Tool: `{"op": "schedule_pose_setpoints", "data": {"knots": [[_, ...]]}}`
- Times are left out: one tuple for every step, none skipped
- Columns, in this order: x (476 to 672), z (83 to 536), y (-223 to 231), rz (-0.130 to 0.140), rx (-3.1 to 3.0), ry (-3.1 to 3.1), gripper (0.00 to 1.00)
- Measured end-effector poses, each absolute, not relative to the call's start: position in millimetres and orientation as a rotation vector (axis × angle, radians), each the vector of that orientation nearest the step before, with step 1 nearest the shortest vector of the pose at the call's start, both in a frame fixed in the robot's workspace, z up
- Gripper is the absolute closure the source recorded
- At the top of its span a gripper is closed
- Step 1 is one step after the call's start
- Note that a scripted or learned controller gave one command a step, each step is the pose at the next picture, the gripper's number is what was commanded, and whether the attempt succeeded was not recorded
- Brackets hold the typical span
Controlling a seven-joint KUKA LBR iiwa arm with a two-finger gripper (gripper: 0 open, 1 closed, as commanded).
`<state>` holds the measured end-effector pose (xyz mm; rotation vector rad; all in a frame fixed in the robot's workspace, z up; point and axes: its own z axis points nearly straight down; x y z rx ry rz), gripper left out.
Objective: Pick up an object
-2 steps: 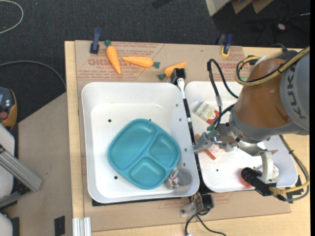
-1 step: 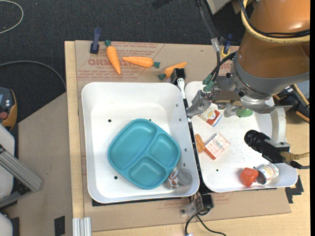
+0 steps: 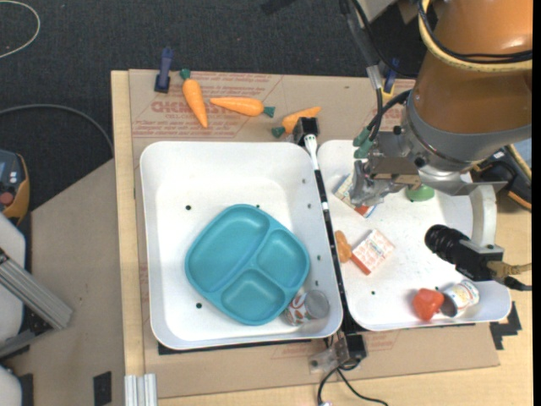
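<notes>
Logger: Front edge of right bin (image 3: 499,315): red toy (image 3: 428,304) and small tin (image 3: 461,295) noted, touching each other. Left bin (image 3: 161,227): teal plate (image 3: 247,263) noted, with a second tin (image 3: 306,305) at its near right corner.

Checker: Target to be entered?

Logger: Taken, as a judgement, to be the packet (image 3: 347,196), white with red, at the back left of the right bin, close to the wall shared by the bins. It is partly covered by the gripper (image 3: 366,194), which hangs directly over it. Contact cannot be confirmed.

Checker: Gripper state?

Logger: Cannot be told; wide or narrow is hidden by the wrist body. Nothing is seen to be held.

Checker: Handling?

Logger: Packet is expected to be light, thin and crushable, and probably slick. A hold across its short sides, low to the bin floor, is advised. Fallback: small box (image 3: 372,251), just nearer the camera, is judged stiffer and easier. A carrot piece (image 3: 341,245) lies just beside it.
</notes>
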<state>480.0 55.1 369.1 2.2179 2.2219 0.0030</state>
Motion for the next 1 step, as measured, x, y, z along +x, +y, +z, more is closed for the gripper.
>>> {"op": "schedule_pose_setpoints", "data": {"knots": [[478.0, 284.6, -16.9, -0.013, 2.235, 2.215, 1.0]]}}
